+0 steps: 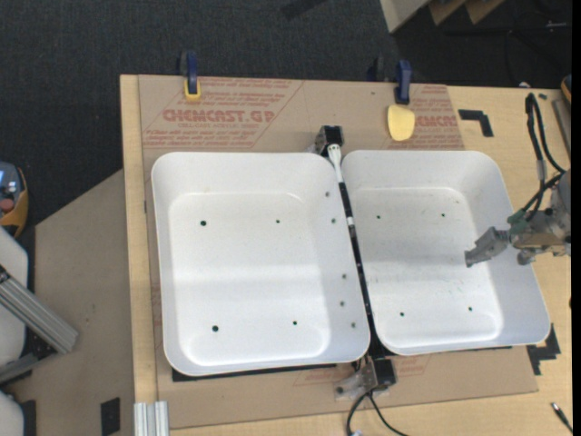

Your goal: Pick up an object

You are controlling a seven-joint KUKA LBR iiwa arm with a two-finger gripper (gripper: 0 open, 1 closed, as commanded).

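White left bin (182, 271) | white right bin (508, 289); gripper (478, 253) over its right side | grip state unclear

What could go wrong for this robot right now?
The gripper sits over the right bin near its right wall, and I see no loose object in that bin or the left bin, so a grab would likely catch nothing. Going lower, it could scrape the bin's floor or wall.
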